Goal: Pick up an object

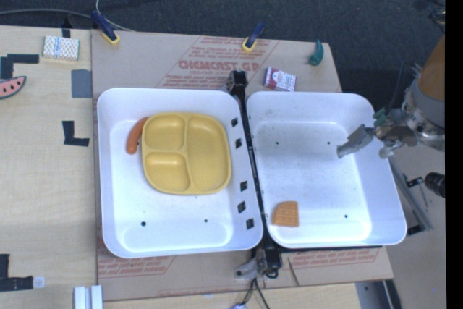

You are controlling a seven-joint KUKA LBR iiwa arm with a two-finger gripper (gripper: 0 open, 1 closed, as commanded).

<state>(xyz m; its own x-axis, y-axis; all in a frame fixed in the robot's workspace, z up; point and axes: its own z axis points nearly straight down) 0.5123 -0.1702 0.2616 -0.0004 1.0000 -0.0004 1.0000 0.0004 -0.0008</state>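
Camera view shows the grey two-finger gripper [359, 140] reaching over the right edge of the right shallow white bin [376, 224], one finger [352, 140] slanting toward the bin floor; how far it is open cannot be told, and nothing is seen in its grasp. A small orange waffle-textured square [286, 214] lies near that bin's front left corner, well apart from the gripper, while a yellow three-compartment plastic plate [187, 153] and an orange sausage-shaped toy [134, 136] touching its left rim sit in the left shallow white bin [116, 228].

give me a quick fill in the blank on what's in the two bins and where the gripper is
1. The yellow divided plate lies in the ____ bin.
2. The orange sausage lies against the plate's ____ edge.
3. The waffle-like square lies in the ____ bin.
4. The gripper hangs over the ____ bin.

Missing words: left; left; right; right
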